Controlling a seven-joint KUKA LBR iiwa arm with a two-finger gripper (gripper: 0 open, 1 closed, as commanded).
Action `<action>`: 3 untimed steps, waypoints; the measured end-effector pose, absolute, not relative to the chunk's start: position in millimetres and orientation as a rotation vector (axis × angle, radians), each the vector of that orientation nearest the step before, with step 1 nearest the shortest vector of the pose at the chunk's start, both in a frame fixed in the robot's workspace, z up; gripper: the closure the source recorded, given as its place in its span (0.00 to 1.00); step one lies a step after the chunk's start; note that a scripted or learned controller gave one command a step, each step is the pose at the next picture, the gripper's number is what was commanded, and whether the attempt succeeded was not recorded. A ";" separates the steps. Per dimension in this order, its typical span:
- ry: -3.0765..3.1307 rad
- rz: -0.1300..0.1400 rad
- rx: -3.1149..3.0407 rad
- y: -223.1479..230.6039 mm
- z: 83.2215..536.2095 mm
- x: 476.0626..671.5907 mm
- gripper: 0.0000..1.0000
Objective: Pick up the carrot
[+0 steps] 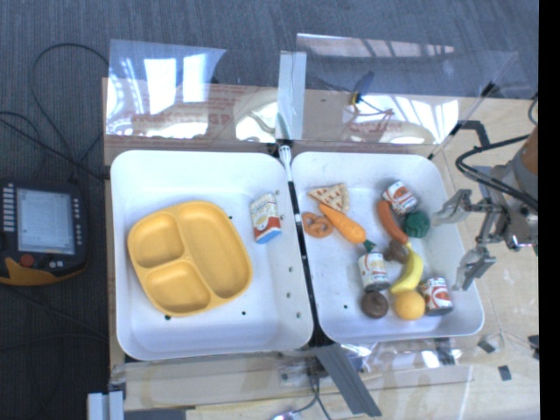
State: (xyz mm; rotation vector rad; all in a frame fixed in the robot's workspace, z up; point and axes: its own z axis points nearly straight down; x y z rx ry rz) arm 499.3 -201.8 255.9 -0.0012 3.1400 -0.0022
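The carrot is orange and lies at a slant in the upper left part of the right bin, between a pretzel and a sausage. My gripper hovers over the bin's right rim, well to the right of the carrot. It is open, its two fingers spread wide with nothing between them.
Around the carrot lie a toast wedge, a pretzel, a sausage, a green piece, three small cans, a banana and a lemon. The left bin holds a yellow divided plate and a small carton.
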 end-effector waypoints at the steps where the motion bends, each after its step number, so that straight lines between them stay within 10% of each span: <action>1: 3.134 0.003 -0.267 -187.3 165.6 580.6 0.00; 2: 3.086 -0.012 -0.538 -115.5 100.4 638.9 0.00; 3: 3.086 -0.023 -0.454 -110.2 97.9 633.9 0.00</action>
